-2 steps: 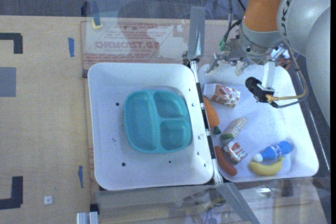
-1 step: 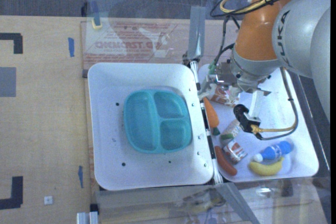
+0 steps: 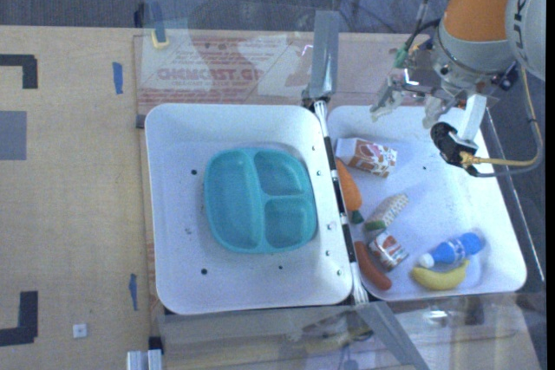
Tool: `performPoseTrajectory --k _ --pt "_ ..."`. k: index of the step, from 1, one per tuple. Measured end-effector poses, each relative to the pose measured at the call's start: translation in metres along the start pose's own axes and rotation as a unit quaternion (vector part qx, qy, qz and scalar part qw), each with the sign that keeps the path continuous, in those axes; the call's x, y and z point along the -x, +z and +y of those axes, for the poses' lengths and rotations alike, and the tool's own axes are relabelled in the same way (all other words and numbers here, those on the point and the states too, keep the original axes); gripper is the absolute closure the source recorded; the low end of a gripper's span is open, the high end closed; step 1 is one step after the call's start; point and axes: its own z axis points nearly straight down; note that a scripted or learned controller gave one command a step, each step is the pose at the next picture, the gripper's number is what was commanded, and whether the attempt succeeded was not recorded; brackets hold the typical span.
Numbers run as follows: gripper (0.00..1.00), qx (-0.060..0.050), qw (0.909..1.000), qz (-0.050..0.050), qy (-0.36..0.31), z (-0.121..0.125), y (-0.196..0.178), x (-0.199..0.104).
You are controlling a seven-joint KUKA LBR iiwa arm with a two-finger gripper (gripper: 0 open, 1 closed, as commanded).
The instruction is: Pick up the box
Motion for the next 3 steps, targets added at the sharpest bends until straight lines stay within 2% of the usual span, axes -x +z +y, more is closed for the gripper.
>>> performPoseTrajectory --k 1,2,3 --pt "0.0 -0.001 0.9987 0.001 0.05 -0.085 0.07 0.004" --pt "0.0 0.0 0.9996 0.0 -0.029 -0.028 0.162 0.039" --pt "0.0 -0.031 0.9964 0.001 -0.079 0.028 0.17 0.037"
